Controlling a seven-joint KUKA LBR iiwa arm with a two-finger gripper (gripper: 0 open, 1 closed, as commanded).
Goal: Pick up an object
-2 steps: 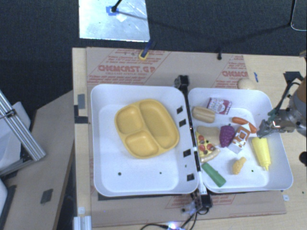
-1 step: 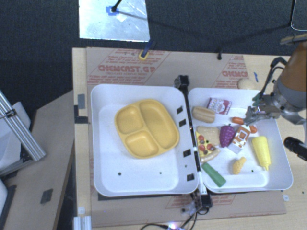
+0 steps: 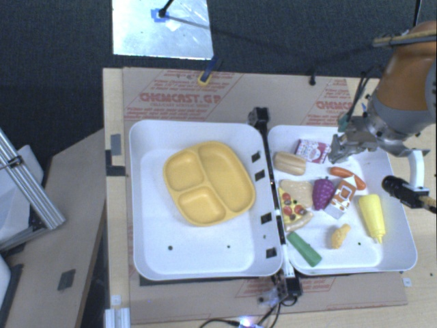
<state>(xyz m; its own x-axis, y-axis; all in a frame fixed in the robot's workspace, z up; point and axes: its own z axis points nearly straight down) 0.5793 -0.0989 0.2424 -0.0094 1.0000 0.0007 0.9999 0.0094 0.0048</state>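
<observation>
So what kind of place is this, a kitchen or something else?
Probably a robotics lab test bench, not a kitchen: a grey and orange robot arm reaches over two shallow white plastic bins, the food is toys such as a yellow plastic mustard bottle, and cables trail underneath.

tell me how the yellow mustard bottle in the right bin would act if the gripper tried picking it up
The mustard bottle lies flat and looks like smooth toy plastic, so probably stiff, light and somewhat slippery. Its rounded body may roll away under a push. The tapered nozzle end could let fingers slide off.
</observation>
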